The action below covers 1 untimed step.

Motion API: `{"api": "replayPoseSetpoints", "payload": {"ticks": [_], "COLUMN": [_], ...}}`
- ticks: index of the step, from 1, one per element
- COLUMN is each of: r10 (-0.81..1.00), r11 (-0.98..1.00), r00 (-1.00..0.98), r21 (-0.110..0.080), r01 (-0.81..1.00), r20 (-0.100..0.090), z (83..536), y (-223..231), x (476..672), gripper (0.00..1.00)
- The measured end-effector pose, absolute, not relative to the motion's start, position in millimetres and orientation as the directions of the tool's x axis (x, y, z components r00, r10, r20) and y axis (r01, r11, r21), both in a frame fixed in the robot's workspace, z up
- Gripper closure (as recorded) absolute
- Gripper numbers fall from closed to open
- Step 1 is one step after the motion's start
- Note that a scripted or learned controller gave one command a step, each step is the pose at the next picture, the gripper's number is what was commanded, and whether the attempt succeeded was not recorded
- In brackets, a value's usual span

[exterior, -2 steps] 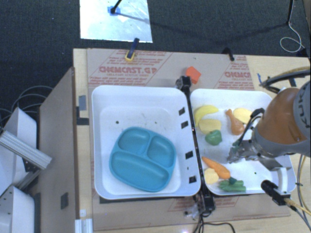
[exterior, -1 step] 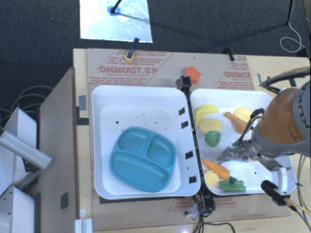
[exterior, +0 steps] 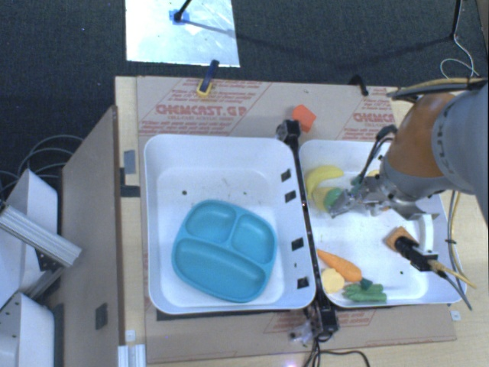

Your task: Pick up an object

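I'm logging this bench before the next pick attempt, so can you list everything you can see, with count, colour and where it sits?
bins: 2, white, side by side on the bench
divided plate: 1, light blue, in the left bin, toward its near side
banana: 1, yellow, right bin, far left part
small round item: 1, green, just below the banana, by the gripper tip
carrot: 1, orange, right bin, near left part
yellow piece: 1, pale yellow, near left corner of the right bin
green vegetable: 1, dark green, along the right bin's near wall
block: 1, orange, on the board behind the bins
arm: 1, grey with orange band, over the right bin
gripper: 1, dark grey, low beside the green item
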<state>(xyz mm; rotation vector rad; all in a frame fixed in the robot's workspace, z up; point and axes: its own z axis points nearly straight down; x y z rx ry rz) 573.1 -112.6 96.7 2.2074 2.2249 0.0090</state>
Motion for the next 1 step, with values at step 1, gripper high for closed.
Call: {"api": "replayPoseSetpoints", "payload": {"ticks": [1], "r10": [1.000], "r11": [-0.004], "r00": [0.004], "r21": [0.011], "r01": [1.000], "r20": [-0.008], "z": [176.8], "y": [-205.2], "x": [596.0], "gripper": [0.00]}}
